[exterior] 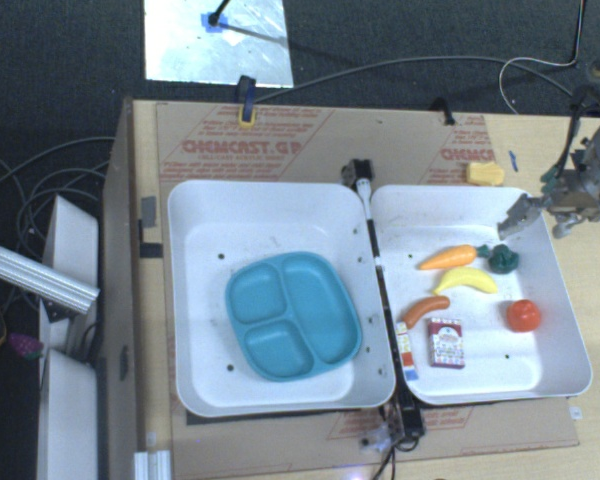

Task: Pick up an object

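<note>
White plastic, two shallow bins side by side on the bench. The left bin (200,268) holds a blue divided plate (293,314). The right bin (560,358) holds the candidates: an orange carrot (448,257) with a green top (502,259), a yellow banana (467,281) just below it, a small sausage (421,309), a red-and-white box (446,343), and a red tomato (523,315) toward the right wall. A yellow block (486,174) lies on the cardboard outside the bins.

I see the gripper (525,215) over the upper right part of the right bin, above and slightly right of the carrot's green end. At least one grey finger slants down to the left; from this slant I cannot tell whether the jaws are spread or closed, and I see nothing between them. No object is lifted; every item lies on the bin floor.

Risks as I judge them:
- Carrot, banana and sausage lie close together; a descent on one could nudge its neighbour or catch two.
- The tomato looks round and may roll out of a pinch.
- The box lies flat, which gives little edge to grip.
- Working near the far rim risks a finger striking the wall.
</note>
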Motion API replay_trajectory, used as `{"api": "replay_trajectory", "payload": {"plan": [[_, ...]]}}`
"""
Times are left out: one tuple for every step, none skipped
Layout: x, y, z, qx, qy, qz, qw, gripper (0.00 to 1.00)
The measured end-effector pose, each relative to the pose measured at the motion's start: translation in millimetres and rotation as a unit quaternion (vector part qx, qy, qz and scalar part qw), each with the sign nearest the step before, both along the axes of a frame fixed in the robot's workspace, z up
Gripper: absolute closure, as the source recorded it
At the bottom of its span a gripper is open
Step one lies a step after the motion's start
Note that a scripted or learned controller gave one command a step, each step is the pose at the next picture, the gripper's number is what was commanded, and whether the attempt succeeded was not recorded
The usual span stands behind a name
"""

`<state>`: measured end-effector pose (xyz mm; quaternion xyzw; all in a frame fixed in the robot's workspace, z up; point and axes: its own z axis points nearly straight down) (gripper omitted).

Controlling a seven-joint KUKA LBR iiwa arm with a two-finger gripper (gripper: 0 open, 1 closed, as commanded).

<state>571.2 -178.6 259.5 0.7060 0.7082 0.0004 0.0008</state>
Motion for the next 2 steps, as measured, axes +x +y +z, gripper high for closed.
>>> {"api": "replay_trajectory", "payload": {"plan": [[-6.1, 41.6, -134.9, 0.0006, 0.002, 0.000, 1.0000, 0.00], [-39.8, 73.1, -175.4, 0.0004, 0.000, -0.001, 1.0000, 0.00]]}}
